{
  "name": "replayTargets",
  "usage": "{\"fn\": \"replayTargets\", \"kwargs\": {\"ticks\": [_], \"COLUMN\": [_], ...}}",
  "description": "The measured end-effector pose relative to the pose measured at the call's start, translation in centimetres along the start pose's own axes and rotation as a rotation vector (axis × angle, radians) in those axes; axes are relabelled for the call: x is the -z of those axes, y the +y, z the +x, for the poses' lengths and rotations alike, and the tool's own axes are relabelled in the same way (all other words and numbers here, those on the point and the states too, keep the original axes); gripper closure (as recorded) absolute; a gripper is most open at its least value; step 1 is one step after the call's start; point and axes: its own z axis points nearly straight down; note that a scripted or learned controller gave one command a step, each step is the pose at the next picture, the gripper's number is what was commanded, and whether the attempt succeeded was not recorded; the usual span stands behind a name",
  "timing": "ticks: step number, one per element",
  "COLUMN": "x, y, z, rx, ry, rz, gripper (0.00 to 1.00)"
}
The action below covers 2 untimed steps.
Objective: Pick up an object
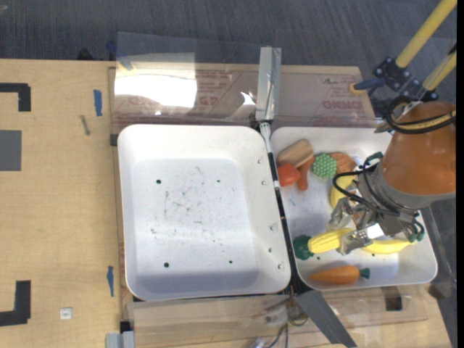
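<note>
My gripper (351, 227) is low in the right bin (424, 263), open, with its fingers (343, 212) spread beside the right end of a yellow corn cob (324, 243). Nothing is held between them. The corn lies across the bin floor, its green stalk end pointing left. A yellow banana (389, 247) lies just right of the gripper, partly under the wrist. An orange carrot (335, 274) rests near the front wall. The orange wrist band (424, 151) covers the bin's right side.
At the back of the right bin are a brown bread piece (295, 153), a red pepper (289, 176), a green bumpy ball (324, 166), an orange item (345, 163) and another yellow piece (339, 191). The left bin (196, 209) adjoins it along a shared wall.
</note>
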Motion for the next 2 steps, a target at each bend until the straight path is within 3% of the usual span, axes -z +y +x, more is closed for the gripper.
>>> {"fn": "replayTargets", "kwargs": {"ticks": [1, 2], "x": [11.8, -5.2], "y": [0.9, -0.8], "z": [-6.0, -5.9], "rx": [0.015, -0.144], "ry": [-0.016, -0.011], "rz": [0.007, 0.003], "gripper": [1.0, 1.0]}}
